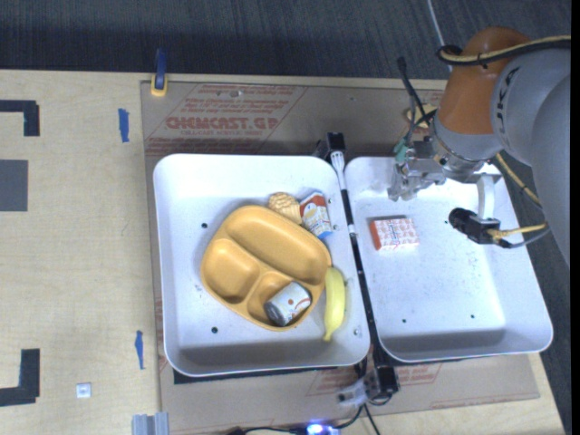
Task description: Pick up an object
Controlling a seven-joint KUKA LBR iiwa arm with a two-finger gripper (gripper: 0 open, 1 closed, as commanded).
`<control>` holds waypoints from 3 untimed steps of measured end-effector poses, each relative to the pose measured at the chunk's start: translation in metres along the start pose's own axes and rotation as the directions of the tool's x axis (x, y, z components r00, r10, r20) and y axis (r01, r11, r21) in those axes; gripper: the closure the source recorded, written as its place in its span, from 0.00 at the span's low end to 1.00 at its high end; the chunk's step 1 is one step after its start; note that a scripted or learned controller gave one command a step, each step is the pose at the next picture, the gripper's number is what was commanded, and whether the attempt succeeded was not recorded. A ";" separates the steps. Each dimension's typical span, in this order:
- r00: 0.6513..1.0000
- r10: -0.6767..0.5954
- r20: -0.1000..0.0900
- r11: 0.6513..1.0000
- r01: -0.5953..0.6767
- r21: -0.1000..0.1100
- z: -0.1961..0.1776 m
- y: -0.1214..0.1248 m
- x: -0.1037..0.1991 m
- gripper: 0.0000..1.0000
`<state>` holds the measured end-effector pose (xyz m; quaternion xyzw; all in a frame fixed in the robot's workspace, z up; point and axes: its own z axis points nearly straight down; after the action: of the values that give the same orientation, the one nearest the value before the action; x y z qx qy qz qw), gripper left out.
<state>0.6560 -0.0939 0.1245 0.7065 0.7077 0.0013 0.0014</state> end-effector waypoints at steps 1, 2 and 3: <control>1.000 0.000 -0.002 1.000 0.000 0.005 -0.061 -0.080 0.064 1.00; 1.000 0.002 -0.001 1.000 -0.002 0.005 -0.061 -0.149 0.053 1.00; 1.000 0.002 -0.001 1.000 -0.002 0.004 -0.061 -0.149 0.053 0.00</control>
<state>0.5068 -0.0412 0.1847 0.7073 0.7069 0.0000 -0.0004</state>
